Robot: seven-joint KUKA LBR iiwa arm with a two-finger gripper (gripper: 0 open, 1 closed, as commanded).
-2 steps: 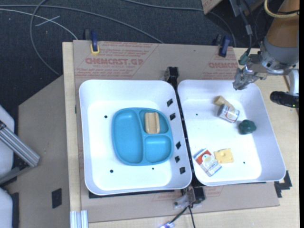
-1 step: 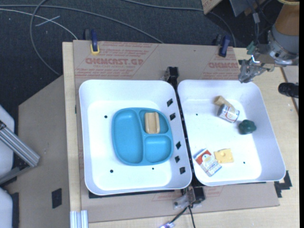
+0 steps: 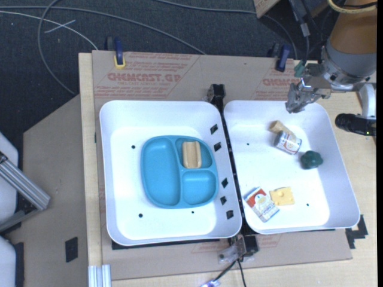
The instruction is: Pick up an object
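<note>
Objects for picking lie in the right bin (image 3: pixel 335 160): a small can (image 3: pixel 288 142) on its side with a tan piece (image 3: pixel 276 127) touching its upper left end, a dark green rounded lump (image 3: pixel 310 159) just beside the can to the lower right, a yellow wedge like cheese (image 3: pixel 282 196) nearer the front, and a red and white packet (image 3: pixel 261 203) touching the wedge on its left. All of them rest on the bin floor, none lifted.

The gripper (image 3: pixel 297 104) hangs over the far edge of the right bin, above and slightly right of the can and apart from it. Its fingers point down, but at this size whether they are spread or closed is not clear; nothing shows between them. The arm's grey wrist and orange band (image 3: pixel 353 26) rise toward the upper right corner.

The left bin (image 3: pixel 119 160) holds a blue divided tray (image 3: pixel 161 172) with three compartments. A tan bread-like block (image 3: pixel 191 154) lies in the upper right compartment.

A row of black clips (image 3: pixel 221 166) runs along the seam between the two bins, and both bins sit on a brown board (image 3: pixel 155 70) printed with red lettering
</note>
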